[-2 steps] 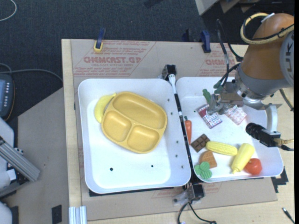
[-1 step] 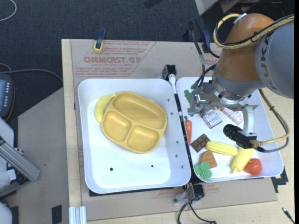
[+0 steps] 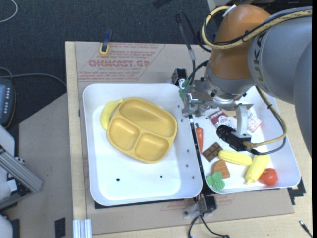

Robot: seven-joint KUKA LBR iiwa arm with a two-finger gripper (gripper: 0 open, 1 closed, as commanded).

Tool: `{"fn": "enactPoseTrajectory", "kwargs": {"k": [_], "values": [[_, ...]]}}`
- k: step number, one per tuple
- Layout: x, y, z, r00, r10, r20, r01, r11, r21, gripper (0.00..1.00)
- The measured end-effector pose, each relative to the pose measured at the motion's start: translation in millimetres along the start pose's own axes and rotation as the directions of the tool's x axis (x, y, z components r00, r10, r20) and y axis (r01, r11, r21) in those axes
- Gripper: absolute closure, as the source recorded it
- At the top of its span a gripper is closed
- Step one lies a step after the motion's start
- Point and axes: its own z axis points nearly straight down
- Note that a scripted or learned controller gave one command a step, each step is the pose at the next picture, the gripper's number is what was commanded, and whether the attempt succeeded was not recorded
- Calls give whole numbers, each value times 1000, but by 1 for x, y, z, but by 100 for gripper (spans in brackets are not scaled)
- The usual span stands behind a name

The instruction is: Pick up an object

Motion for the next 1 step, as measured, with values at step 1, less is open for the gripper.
{"fn": "enactPoseTrajectory", "kwargs": {"k": [1], "values": [[16,6,20,1000,5,2,-5,1000,6,100]]}}
